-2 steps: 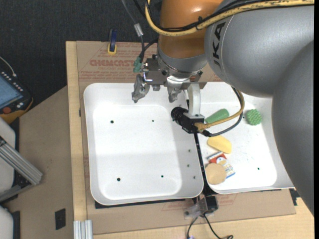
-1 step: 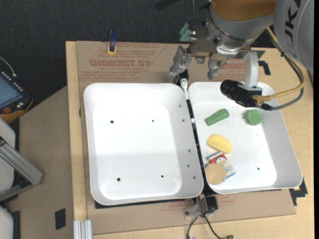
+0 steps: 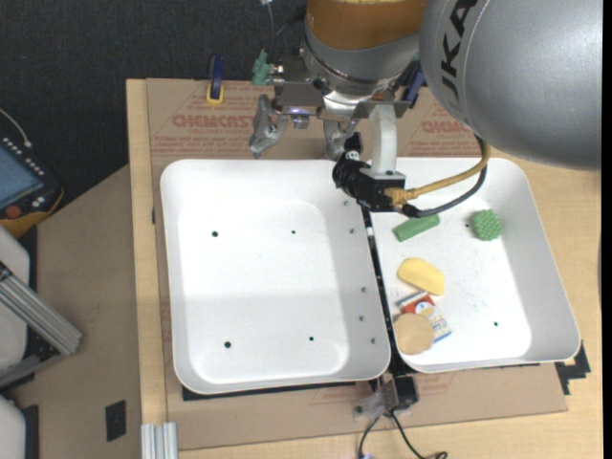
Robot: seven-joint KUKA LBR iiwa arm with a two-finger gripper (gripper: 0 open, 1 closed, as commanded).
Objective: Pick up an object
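Wears a smooth grey shell stamped with black letters, 1 glossy orange band above the wrist, and silver hardware with blue and green fittings.

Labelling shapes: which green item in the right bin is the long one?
The flat green rectangular block, nearest the left bin; the green knobbly ball is round.

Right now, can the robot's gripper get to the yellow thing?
Probably yes. The yellow thing lies uncovered in the right bin, and nothing stands between it and the gripper, which hangs over the bins' far edge.
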